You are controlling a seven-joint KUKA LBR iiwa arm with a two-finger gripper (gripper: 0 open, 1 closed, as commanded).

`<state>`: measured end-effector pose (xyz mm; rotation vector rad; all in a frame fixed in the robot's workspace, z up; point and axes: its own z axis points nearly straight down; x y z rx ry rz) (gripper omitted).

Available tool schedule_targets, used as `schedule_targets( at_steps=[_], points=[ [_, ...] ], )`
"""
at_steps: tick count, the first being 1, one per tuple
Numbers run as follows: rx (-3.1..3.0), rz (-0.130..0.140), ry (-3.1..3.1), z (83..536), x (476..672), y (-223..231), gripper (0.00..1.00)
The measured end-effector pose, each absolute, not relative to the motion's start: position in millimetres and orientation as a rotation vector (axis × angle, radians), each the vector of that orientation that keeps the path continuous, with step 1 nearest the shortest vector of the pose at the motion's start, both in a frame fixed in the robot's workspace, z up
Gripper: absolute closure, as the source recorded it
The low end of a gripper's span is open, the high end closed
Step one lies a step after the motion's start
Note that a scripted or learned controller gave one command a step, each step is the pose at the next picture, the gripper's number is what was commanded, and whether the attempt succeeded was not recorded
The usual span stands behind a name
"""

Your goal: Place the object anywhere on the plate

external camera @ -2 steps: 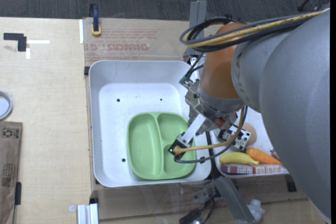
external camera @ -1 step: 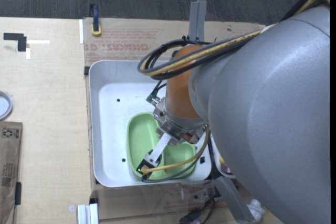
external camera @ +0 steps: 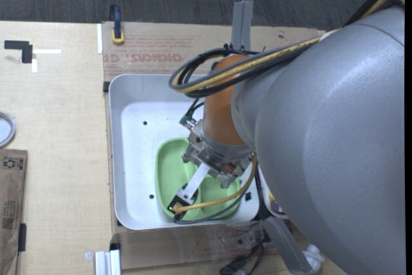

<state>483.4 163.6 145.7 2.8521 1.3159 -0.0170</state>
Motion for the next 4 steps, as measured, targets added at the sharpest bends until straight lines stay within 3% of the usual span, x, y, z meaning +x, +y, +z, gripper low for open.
schedule_targets(
  at_steps=[1, 2, 3, 4],
  points=[
    [2.846, -0.013, 1.33, 187.6, 489.7, 71.1, 0.0],
    [2.861, -0.004, 1.307, 138.1, 483.2, 107.8, 0.0],
    [2.833, -0.013, 1.357, 176.7, 477.8, 120.5, 0.0],
    [2.915, -0.012, 1.166, 206.1, 478.4, 74.8, 0.0]
  ],
)
